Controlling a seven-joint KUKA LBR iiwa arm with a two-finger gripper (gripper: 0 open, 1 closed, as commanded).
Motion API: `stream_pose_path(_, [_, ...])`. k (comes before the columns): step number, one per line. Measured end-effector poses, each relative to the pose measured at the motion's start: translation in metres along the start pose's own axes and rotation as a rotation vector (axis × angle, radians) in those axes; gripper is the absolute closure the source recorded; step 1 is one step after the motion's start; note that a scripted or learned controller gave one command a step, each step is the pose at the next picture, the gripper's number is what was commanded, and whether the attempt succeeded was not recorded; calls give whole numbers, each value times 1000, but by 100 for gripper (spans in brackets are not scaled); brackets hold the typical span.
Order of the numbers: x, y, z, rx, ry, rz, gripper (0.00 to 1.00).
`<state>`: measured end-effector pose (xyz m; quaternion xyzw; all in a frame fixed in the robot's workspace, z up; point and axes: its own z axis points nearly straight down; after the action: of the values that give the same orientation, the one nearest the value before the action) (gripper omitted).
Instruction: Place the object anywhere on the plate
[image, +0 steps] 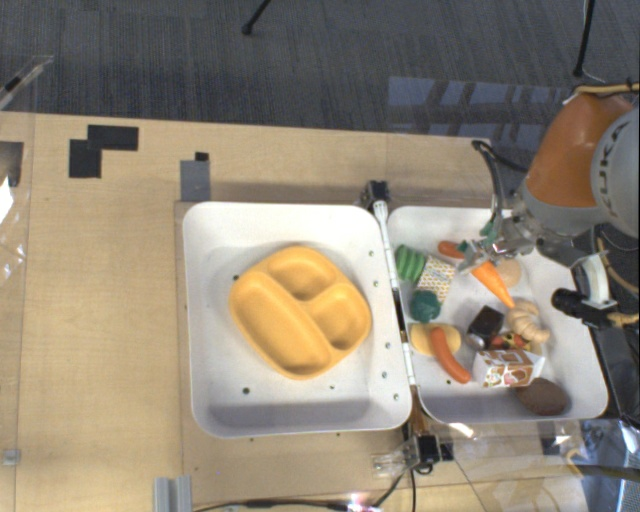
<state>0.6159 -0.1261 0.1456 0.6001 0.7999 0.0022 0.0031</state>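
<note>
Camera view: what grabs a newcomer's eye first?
The yellow plate, divided into three sections, sits alone in the left bin. The right bin is a jumble of toy food: a carrot, a green piece, a brown lump at its near corner. The arm, with its orange band, reaches in from the right, its hand low above the carrot.
</note>
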Motion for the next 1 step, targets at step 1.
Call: stream_pose_path(1, [-16, 55, -83, -8, -5, 61, 100])
